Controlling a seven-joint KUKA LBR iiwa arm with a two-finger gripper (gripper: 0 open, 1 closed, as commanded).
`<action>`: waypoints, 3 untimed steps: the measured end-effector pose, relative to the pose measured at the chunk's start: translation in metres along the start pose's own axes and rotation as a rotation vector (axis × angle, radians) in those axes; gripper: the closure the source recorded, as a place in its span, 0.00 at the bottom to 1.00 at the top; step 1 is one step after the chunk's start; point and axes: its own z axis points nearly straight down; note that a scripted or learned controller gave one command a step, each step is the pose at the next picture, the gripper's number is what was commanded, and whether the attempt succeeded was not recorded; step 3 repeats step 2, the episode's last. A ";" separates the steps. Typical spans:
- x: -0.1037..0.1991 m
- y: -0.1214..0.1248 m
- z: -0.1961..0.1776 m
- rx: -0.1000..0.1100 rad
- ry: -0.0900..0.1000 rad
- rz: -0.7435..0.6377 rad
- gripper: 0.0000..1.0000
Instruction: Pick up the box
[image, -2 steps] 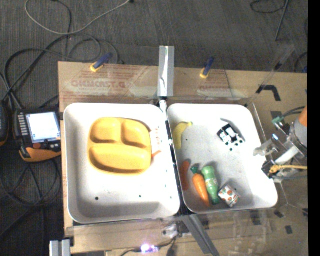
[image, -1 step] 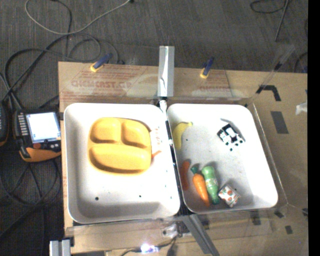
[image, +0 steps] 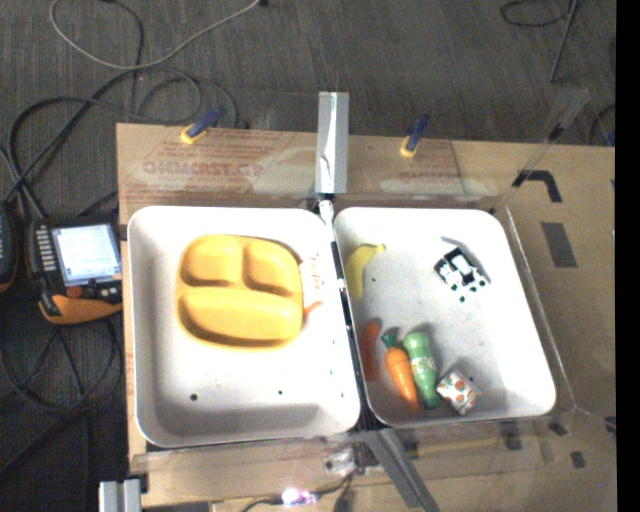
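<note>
Right bin (image: 520, 300): small box (image: 459, 392) beside green bottle (image: 423, 368).

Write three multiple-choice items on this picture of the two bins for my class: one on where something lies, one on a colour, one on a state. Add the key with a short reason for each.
1. Where does the small box lie?
A. On the yellow tray
B. In the right bin's near corner
C. On the floor

2. What colour is the divided tray in the left bin?
A. Yellow
B. Blue
C. Black

3. How does the green bottle sit?
A. Standing on the tray
B. Hanging from the rim
C. Lying on its side beside the carrot

Key: B, the box rests low in the right bin; A, the tray is plainly yellow; C, the bottle lies flat against the carrot.
</note>
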 end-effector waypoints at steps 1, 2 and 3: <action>-0.001 -0.003 0.121 0.004 0.005 0.030 1.00; 0.001 -0.005 0.345 0.006 0.007 0.106 1.00; 0.001 -0.005 0.345 0.006 0.007 0.106 1.00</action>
